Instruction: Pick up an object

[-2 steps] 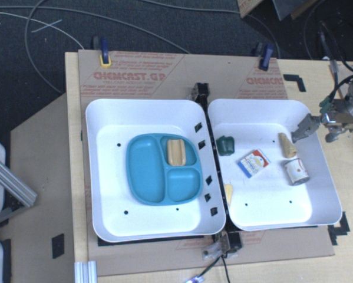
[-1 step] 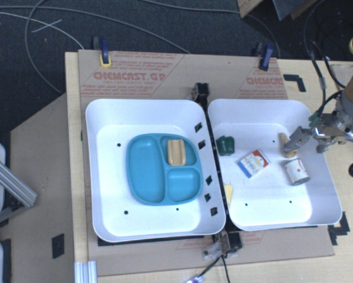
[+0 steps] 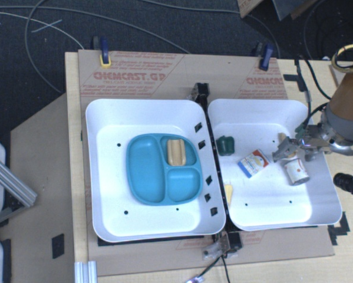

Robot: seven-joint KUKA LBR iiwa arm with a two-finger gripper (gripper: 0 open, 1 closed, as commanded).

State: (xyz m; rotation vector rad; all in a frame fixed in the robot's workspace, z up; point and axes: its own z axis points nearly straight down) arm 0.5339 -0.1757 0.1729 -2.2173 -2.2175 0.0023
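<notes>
The right bin (image 3: 317,208) holds a dark green object (image 3: 225,145) near its left wall. A small blue, white and red box (image 3: 253,163) lies in the middle, and a white cylinder (image 3: 296,171) lies to the right. My gripper (image 3: 289,147) hangs over the right part of this bin, just above and up-left of the white cylinder, right of the box. Nothing shows in its grasp. A small yellow piece (image 3: 228,193) lies against the bin's left wall, low down.
The left bin (image 3: 105,158) holds a blue divided plate (image 3: 144,170) with a tan block (image 3: 175,152) in its upper right compartment. Black clips line the divider (image 3: 208,158) between the bins. Cables run along the bench's right side.
</notes>
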